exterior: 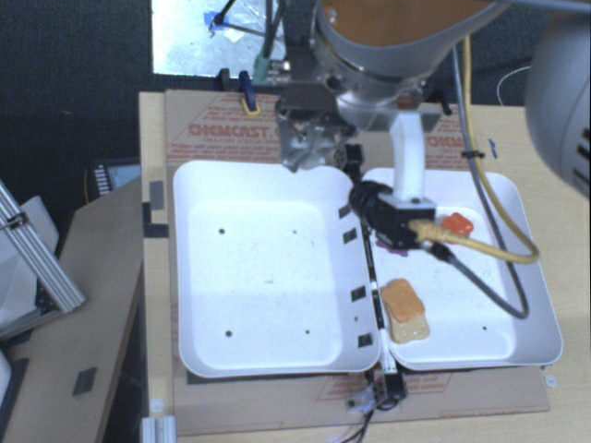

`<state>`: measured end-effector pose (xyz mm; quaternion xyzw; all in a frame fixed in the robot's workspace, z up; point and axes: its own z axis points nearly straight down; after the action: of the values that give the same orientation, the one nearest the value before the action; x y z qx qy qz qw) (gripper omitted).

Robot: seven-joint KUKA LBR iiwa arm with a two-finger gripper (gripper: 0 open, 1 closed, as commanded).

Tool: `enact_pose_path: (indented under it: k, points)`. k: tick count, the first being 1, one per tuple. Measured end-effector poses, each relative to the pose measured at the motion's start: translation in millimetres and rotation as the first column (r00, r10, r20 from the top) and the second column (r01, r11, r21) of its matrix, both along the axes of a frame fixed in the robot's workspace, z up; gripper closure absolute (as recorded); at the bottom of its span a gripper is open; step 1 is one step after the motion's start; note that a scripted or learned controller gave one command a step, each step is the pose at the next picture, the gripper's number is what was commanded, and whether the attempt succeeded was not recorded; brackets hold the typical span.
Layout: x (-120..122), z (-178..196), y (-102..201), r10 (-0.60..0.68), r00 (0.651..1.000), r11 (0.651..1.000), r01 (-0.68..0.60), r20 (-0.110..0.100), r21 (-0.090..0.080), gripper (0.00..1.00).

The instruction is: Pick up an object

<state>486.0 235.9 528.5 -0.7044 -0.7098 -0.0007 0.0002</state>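
camera view: the gripper [309,150] hangs above the right bin [517,330], finger state impossible to tell; a tan sponge [405,310] lies inside near its left wall, still unpicked.

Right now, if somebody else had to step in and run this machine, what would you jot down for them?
Claw: up at the far rim of the left bin, above the bench; I can't tell whether it is open or shut, and I see nothing held in it.
Things: a tan sponge-like block lies in the right bin, close to the divider between the bins. A small orange piece lies farther back in the same bin, beside the yellow cable.
Done: nothing picked up yet.
Left: bring the claw down over one of the two objects, grip it and lift it.
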Motion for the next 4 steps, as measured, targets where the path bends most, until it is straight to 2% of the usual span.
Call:
enact_pose_path:
  k: [1, 2, 3, 4]
  points:
    - [0.3, 0.6, -1.7, -0.002, 1.0, 1.0, 0.002, 0.001, 0.0, 0.0]
    - [0.5, 12.2, -1.4, 0.001, 1.0, 1.0, -0.001, 0.003, 0.002, 1.0]
    - [0.4, 11.6, -1.3, 0.003, 1.0, 1.0, -0.003, 0.002, 0.002, 0.0]
    - [0.4, 11.6, -1.3, 0.003, 1.0, 1.0, -0.003, 0.002, 0.002, 0.0]
